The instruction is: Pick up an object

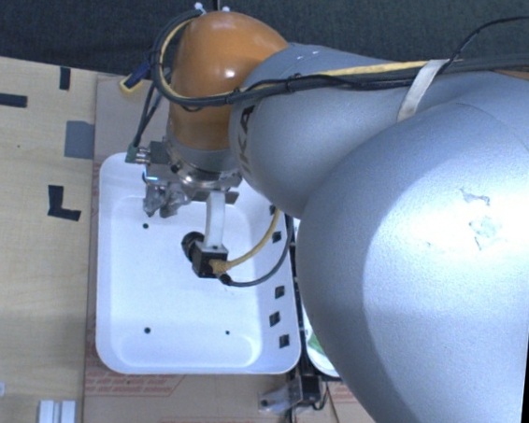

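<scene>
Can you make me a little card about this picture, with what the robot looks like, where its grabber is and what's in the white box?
arm: grey arm with an orange band, reaching in from the right
gripper: gripper low over the far left corner of the white bin
holding something: cannot tell
bin floor: a few tiny dark dots, too small to tell what they are
bench: tan bench with black marks left of the bin
</scene>
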Motion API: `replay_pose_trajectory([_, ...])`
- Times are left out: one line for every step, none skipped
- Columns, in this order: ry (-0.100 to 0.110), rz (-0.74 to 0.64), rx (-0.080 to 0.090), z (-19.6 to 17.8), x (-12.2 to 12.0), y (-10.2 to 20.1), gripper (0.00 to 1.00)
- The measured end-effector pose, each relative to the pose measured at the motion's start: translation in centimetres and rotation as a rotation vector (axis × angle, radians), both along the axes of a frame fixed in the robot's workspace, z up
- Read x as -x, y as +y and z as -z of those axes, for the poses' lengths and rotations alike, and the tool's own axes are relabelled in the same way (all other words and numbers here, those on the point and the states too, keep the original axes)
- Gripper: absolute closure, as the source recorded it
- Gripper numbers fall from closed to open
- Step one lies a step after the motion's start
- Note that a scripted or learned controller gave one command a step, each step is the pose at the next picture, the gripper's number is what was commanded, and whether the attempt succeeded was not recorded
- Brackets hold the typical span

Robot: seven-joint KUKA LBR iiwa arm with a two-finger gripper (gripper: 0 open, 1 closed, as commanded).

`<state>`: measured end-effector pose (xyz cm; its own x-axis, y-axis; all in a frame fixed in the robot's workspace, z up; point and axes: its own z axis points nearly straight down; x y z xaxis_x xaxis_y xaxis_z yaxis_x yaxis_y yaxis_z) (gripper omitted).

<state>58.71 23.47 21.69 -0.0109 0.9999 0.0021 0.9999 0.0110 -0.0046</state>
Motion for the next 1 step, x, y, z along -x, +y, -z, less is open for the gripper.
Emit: replay_pose_trajectory([-0.005, 0.013, 0.003, -4.88, 3.81, -6.35, 1.0])
